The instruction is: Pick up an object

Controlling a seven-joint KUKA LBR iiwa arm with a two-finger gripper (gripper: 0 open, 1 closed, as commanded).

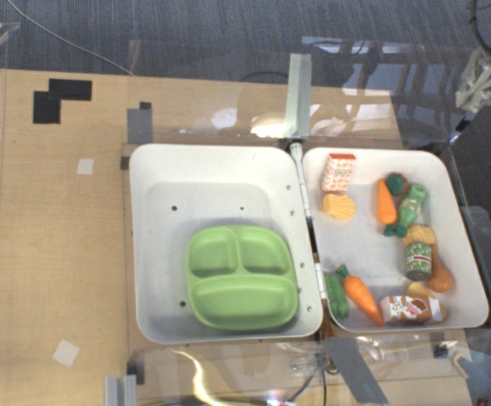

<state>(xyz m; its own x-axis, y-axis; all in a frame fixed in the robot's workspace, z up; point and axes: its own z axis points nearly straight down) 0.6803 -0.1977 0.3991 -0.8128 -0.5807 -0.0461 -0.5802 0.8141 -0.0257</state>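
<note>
Two bins on bench; toy food crowds the right bin's edges, its middle left open.

Left bin point(156, 176): green divided plate point(242, 277) toward the near right corner, bare floor along the far and left walls. Right bin point(456, 201): red-white carton point(339, 173) and yellow piece point(340, 206) near far left corner; carrot point(385, 202) and green bottle point(410, 208) by the far right; can point(418, 260) along right wall; second carrot point(362, 298) and labelled jar point(411, 309) at the near edge. Gripper point(480, 83), possibly, at top right beyond the bins; finger state cannot be told.
</note>
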